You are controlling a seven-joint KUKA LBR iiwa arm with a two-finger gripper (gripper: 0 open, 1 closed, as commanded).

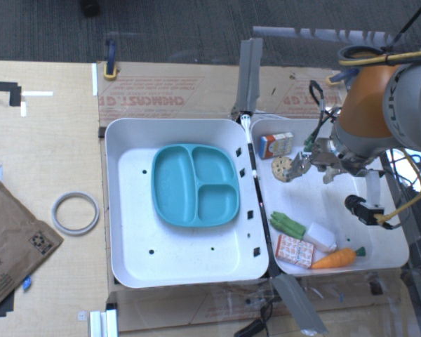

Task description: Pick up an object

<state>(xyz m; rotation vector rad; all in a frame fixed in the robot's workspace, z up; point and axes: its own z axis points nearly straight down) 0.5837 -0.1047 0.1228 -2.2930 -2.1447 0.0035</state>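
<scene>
The arm [379, 104] reaches in over the right bin [379, 258], its orange band high above the bin's far right part and the wrist bent down toward the bin's middle. The gripper [295, 167] hangs over the far left part of that bin, right at a cookie [281, 167]; whether it is open or closed on anything I cannot tell. A small carton [276, 144] lies just beyond the cookie. Along the bin's near edge lie a green vegetable [288, 224], a patterned packet [295, 250] and a carrot [335, 258].

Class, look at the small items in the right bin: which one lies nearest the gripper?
The round speckled cookie, just left of the gripper; the carrot, green vegetable and boxes lie farther off.
</scene>
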